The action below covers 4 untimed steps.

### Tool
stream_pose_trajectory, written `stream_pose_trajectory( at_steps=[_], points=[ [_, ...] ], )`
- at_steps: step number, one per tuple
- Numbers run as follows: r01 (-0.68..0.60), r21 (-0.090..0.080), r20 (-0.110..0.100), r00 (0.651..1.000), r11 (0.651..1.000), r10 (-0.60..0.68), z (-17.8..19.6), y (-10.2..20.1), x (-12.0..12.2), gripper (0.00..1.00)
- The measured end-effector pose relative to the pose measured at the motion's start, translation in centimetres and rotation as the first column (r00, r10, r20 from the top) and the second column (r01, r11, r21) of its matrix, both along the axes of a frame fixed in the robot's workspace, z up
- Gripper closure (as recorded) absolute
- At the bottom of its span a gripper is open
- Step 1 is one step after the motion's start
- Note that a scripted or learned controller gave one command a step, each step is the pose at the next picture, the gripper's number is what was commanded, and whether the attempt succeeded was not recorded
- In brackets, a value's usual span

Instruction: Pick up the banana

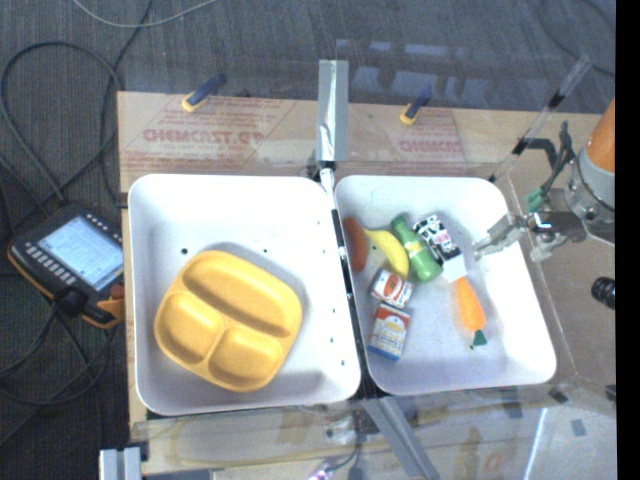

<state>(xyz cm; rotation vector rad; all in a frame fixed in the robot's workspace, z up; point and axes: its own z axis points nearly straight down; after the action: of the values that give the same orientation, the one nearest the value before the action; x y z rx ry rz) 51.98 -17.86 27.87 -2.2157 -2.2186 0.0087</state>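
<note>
1. yellow, curved and lying on its side, the banana [389, 249] rests in the upper middle of the right shallow white plastic bin [520, 358], its tip toward the bin's left wall.
2. a green plastic bottle [416, 250] lies just beside the banana on its right, touching it; a small black-and-white patterned carton [435, 235] sits against the bottle's far side.
3. a reddish-orange elongated item [356, 244] lies along the left wall of the same bin, just left of the banana.
4. below the banana, a small red-and-white can [392, 288] lies tilted, and a blue-and-orange box [389, 332] rests just beneath it.
5. an orange toy carrot with a green tip [470, 309] lies to the right of the can, apart from the banana.
6. the grey arm's two-finger gripper [494, 236] reaches in from the right edge, over the right bin's upper right part, well apart from the banana; whether the jaws are open or closed cannot be told, and nothing is seen between them.
7. the left shallow white plastic bin [160, 208] carries a yellow divided plastic tray [228, 317].
8. both bins sit on a brown cardboard-covered tabletop [250, 138]; a black-and-orange handheld controller with a lit screen [70, 258] lies on the floor to the left.
</note>
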Motion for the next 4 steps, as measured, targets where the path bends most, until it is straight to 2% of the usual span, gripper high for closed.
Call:
stream_pose_trajectory(
  at_steps=[1, 2, 3, 4],
  points=[
    [-0.246, 0.004, 0.000, 0.969, 0.969, 0.246, -10.9, 5.4, 4.1, 0.00],
    [-0.337, -0.005, 0.008, 0.942, 0.942, 0.337, -16.6, 6.7, 8.0, 0.00],
    [-0.302, -0.005, 0.017, 0.953, 0.953, 0.302, -19.0, 7.4, 8.2, 0.00],
    [-0.298, -0.006, 0.016, 0.954, 0.955, 0.298, -18.4, 7.2, 8.2, 1.00]
  ],
)
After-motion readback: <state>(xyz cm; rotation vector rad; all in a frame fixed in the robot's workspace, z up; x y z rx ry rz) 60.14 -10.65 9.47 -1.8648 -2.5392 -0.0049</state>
